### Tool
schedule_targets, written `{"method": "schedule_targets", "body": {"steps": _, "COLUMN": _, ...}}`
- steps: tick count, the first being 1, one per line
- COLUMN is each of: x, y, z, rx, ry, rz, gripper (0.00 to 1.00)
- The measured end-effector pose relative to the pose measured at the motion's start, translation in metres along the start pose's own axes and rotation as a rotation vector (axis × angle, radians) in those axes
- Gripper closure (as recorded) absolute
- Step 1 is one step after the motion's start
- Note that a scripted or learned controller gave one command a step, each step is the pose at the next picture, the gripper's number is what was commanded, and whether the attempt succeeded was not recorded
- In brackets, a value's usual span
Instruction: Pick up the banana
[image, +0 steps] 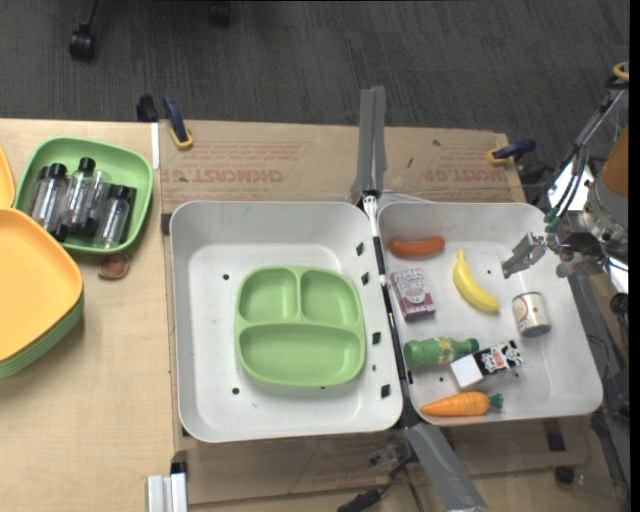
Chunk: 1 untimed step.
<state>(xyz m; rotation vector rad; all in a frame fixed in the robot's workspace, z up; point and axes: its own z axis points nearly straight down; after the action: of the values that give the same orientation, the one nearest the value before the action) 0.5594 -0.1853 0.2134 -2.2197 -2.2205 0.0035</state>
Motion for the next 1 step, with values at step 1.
{"method": "schedule_targets", "body": {"steps": 1, "x": 0.0461, "y": 0.0115, "z": 0.122, "rx": -0.002, "ry": 0.0, "rz": -0.058, "gripper": 0.0}}
